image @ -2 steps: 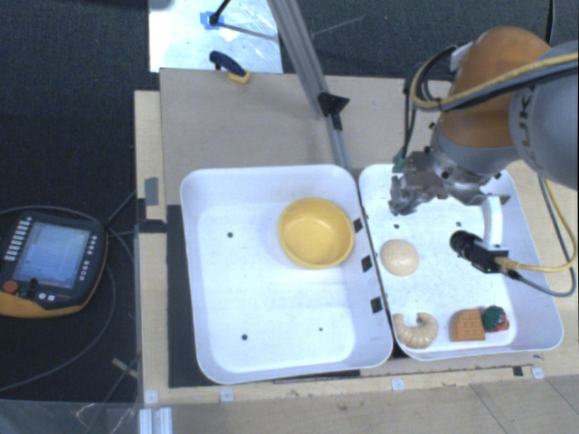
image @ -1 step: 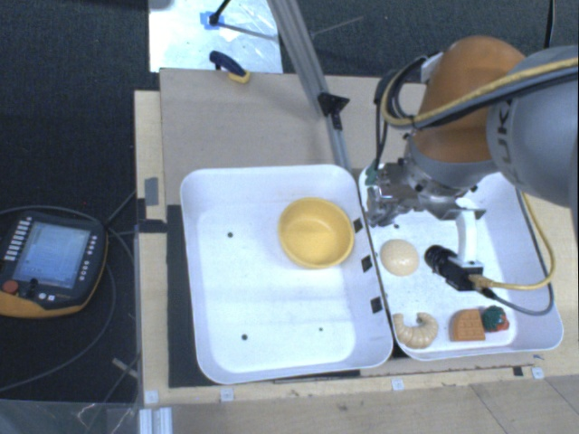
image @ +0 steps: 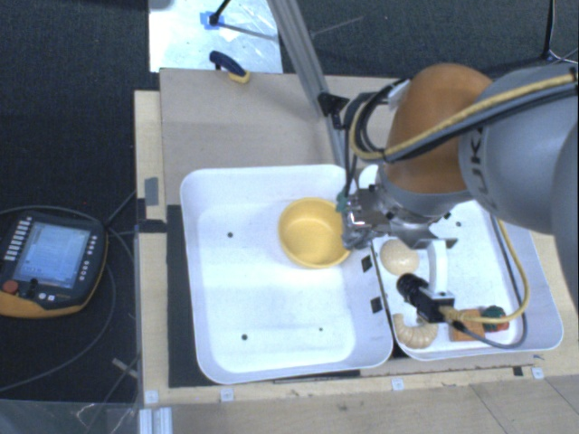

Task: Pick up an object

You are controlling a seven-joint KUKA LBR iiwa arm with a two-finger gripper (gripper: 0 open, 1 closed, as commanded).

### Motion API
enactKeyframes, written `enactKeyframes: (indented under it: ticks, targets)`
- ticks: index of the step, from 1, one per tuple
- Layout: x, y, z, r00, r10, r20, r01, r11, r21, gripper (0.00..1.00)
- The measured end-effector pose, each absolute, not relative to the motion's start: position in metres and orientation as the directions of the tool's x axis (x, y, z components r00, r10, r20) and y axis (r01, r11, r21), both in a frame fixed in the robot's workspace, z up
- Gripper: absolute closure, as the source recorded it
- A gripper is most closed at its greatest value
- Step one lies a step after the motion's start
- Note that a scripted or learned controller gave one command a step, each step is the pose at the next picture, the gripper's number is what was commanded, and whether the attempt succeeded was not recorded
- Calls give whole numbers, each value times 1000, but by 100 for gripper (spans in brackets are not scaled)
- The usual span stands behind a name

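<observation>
Camera view: round glossy yellow bowl (image: pixel 313 232)

Tabletop (image: pixel 244 125) is tan board, sitting on dark carpet (image: pixel 63 89). Teach pendant (image: pixel 50 260) lies on the carpet at left, screen lit, orange-yellow casing, cable (image: pixel 122 208) running from it toward the tabletop. Blue-and-yellow clamp (image: pixel 228 65) at the tabletop's far edge. Grey metal pole (image: pixel 303 52) runs at a slant from the top of frame down toward the bins. Bright reflective patch of floor (image: pixel 194 16) beyond the tabletop, with a bit of blue tape (image: pixel 213 19) on it.
</observation>
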State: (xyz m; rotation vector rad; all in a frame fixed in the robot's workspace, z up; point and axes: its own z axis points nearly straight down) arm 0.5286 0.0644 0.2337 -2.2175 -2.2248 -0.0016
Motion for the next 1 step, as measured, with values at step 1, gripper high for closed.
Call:
enactKeyframes:
  ticks: [1]
  targets:
    - [529, 63, 234, 0, 1000, 0, 1000, 0, 1, 0]
